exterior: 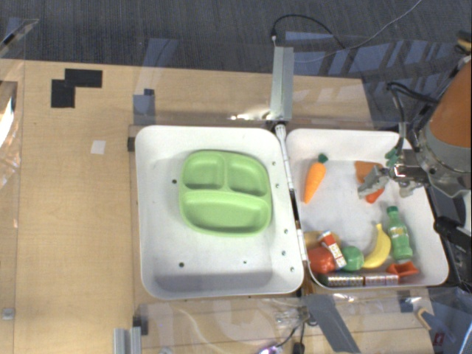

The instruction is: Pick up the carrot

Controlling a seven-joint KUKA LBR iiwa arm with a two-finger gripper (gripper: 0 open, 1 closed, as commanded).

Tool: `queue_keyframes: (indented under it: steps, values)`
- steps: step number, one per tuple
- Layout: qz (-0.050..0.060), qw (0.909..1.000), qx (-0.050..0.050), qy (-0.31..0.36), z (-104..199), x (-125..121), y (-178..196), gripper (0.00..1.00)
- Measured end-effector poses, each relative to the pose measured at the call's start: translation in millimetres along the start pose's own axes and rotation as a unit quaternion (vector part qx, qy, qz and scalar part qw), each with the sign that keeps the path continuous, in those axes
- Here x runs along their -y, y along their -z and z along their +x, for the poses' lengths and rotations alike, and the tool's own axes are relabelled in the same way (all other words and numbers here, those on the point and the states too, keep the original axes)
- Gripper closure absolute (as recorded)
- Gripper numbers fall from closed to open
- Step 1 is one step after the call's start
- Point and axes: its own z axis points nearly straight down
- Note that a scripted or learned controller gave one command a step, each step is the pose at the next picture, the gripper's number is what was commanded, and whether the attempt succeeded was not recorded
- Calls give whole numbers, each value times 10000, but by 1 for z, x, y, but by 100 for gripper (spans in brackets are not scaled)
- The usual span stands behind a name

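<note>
The carrot (314, 178), orange with a small green top, lies upright-slanted in the left half of the right bin (339, 142), close to the wall between the bins. My gripper (373, 183) hangs low over the same bin's right half, about a hand's width right of the carrot and apart from it. Directly beside the gripper are an orange-brown piece (363, 169) and a small red-orange piece (377, 195); whether either one is touched is unclear.
A green divided plate (225, 192) sits in the left bin (158, 220). Along the right bin's front edge lie a banana (380, 247), a green bottle (399, 236), a red round item (321, 259), a small green item (353, 258) and a dark bar (346, 279).
</note>
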Motion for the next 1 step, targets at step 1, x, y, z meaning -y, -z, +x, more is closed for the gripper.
queue_keyframes:
  steps: [1]
  values:
    - [-7, 9955, 5, 951, -28, -47, -56, 0]
